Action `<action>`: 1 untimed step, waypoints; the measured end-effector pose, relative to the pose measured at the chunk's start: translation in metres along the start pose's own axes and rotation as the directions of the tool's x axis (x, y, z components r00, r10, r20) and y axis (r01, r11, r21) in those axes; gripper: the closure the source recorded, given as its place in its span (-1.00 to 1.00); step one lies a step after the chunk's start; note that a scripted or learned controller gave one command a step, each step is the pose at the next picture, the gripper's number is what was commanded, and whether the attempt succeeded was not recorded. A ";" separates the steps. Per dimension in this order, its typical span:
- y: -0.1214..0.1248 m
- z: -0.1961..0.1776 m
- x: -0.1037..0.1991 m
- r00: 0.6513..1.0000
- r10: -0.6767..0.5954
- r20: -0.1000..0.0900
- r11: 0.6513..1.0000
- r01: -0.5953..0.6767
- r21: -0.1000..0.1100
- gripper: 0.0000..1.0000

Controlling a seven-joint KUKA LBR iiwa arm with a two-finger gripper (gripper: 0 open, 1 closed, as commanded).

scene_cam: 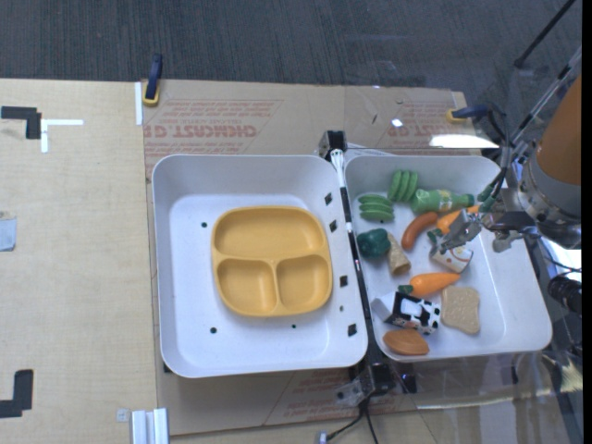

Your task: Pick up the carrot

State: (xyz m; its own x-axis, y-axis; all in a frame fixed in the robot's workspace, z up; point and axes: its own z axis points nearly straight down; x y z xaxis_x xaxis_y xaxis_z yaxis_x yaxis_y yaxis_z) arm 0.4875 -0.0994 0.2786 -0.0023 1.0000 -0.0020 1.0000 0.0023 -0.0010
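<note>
The left shallow white bin (176,248) holds a yellow three-compartment plastic plate (272,259). In the right shallow white bin (518,326), the orange carrot (435,283) lies near the centre, long axis roughly left-right (beside a tan bread slice (462,309) and a black-and-white cow toy (418,313)). The two-finger gripper (455,236) hovers just above it, beside an orange-red sausage (418,227); its opening cannot be determined.

Arm housing (562,146): rounded orange-brown shell at right edge of view; grey section beneath it
Wrist (541,203): pale grey metal collar; darker joints below
Pincer (460,233): slim grey metal fingers on a small silver-grey body; partly blurred
Cables (536,109): thin dark lines running alongside the arm; a black one lower right
</note>
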 end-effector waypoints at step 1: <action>0.026 0.180 -0.007 1.000 0.013 0.001 1.000 -0.013 -0.007 -1.00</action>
State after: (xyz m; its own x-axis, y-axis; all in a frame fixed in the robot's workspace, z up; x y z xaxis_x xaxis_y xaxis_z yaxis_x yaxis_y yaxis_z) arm 0.5138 -0.1064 0.0989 0.0111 0.9999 -0.0029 0.9999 -0.0111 0.0061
